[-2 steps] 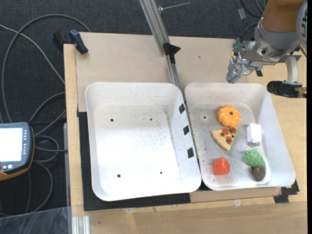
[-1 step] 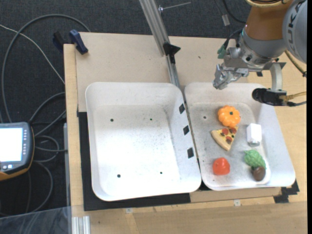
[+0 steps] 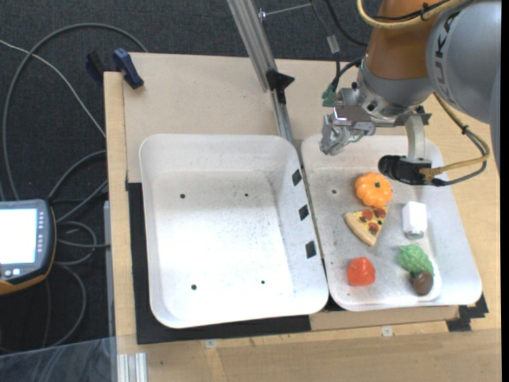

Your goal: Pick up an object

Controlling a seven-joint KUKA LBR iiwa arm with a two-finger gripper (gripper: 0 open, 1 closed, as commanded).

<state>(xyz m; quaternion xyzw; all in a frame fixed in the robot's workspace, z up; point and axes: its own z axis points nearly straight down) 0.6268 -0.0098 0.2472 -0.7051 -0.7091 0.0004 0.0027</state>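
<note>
Gripper (image 3: 334,143) over far-left corner of right bin (image 3: 465,245); finger gap cannot be told, nothing seen in grasp. Pumpkin (image 3: 373,189), pizza slice (image 3: 365,226), tomato (image 3: 360,272) nearer in bin.

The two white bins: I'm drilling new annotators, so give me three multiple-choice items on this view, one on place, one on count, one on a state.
1. Which shallow white bin holds the toy foods?
A. left bin
B. right bin
C. both

2. How many red round tomato-like toys lie there?
A. one
B. two
C. three

3. Where is the end effector?
A. above the right bin's far left corner
B. pressed on the orange pumpkin
C. over the left bin

Answers: 1 B, the orange pumpkin toy and triangular pizza slice toy lie in the right bin. 2 A, a single red toy. 3 A, the end effector hangs there, apart from the pumpkin.
</note>
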